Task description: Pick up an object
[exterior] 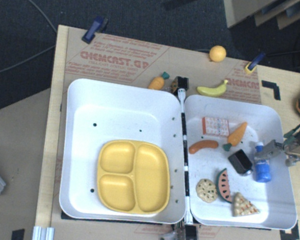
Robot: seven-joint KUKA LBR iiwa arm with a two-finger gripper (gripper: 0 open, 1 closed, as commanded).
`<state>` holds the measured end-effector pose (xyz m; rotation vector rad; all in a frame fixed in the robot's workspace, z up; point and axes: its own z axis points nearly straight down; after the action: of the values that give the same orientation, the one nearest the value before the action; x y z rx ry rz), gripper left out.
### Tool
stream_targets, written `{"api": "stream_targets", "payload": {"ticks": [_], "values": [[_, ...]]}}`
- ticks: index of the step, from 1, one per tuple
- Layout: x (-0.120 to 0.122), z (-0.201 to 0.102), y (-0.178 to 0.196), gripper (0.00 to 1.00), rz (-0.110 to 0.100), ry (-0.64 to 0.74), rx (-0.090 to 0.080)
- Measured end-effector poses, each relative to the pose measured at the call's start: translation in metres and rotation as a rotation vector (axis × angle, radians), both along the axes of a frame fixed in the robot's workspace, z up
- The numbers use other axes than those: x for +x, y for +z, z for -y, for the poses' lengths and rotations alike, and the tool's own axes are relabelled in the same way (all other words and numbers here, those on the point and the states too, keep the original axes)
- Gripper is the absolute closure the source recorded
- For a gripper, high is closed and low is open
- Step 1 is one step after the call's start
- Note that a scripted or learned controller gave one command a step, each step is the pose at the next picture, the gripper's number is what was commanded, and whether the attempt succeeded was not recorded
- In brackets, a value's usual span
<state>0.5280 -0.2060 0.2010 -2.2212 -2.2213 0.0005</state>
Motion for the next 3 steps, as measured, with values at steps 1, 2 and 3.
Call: {"api": "stream_targets", "payload": {"ticks": [1,2,3], "values": [[0.033,-0.024,-0.102,0.0,0.008,0.007,0.009],[0.031,-0.021,-0.095,1.0,0.005,0.005,0.002],[0.072,-0.1,-0.114,1.0,0.008,0.002,0.0]]}}
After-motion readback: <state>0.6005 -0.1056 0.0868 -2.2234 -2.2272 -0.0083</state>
